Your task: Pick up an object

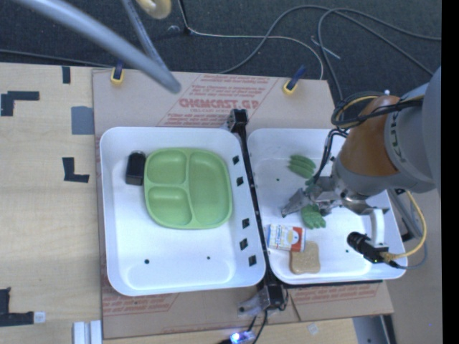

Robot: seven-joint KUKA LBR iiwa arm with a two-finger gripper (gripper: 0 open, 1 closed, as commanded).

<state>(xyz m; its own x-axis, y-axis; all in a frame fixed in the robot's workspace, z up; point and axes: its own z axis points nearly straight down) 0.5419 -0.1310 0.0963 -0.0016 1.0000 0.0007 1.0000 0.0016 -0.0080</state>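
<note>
My gripper (pixel 307 202) is low inside the right bin (pixel 358 269), reaching in from the right under the orange-banded wrist. A small green object (pixel 313 218) lies right beside it, just below and touching or nearly touching it. Another green leafy object (pixel 302 165) lies further back in the same bin. A small white and orange carton (pixel 285 237) and a brown, bread-like piece (pixel 305 259) sit near the bin's front. I see nothing lifted off the bin floor.
The left bin (pixel 172 272) holds a green divided plate (pixel 188 188) and a small black block (pixel 135 168) at its left. A black divider (pixel 247 192) runs between the bins. Cables trail behind the bench, and a grey pole crosses the upper left.
</note>
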